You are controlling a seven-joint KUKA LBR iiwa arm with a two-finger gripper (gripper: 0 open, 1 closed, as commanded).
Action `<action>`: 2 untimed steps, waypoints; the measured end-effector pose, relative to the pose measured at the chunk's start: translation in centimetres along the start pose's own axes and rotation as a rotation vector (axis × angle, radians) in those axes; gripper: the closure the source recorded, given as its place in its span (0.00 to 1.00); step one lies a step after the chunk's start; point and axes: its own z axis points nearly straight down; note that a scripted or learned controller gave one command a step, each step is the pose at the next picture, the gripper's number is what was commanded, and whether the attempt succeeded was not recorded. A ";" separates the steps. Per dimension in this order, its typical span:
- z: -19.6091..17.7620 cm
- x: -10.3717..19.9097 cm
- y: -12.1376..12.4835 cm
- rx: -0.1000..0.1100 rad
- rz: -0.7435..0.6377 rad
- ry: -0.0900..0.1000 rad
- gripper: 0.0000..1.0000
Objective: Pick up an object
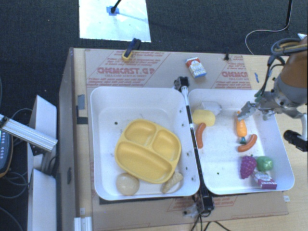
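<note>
Grey two-finger gripper (246, 110) hovers at right white bin's (284, 150) back edge above small orange plastic carrot (241, 128), jaws' state unclear.

Both bins (144, 97) are white; the left one holds a yellow sectioned tray (148, 150) and two pale beige pieces (127, 184), while the brown bench (159, 69) carries red lettering and a red-and-white carton (196, 67). The right bin contains a pale yellow block (203, 117), a red-orange sausage (199, 134), an orange carrot (241, 128), a second red-orange sausage (247, 143), purple grapes (248, 166), a green round item (264, 163) and a pink-and-white packet (264, 180). The arm (291, 76) is grey with an orange band.
</note>
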 end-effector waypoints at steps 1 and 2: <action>9.0 0.8 0.2 0.005 0.001 0.001 0.00; 7.9 0.8 0.3 0.003 -0.002 0.000 1.00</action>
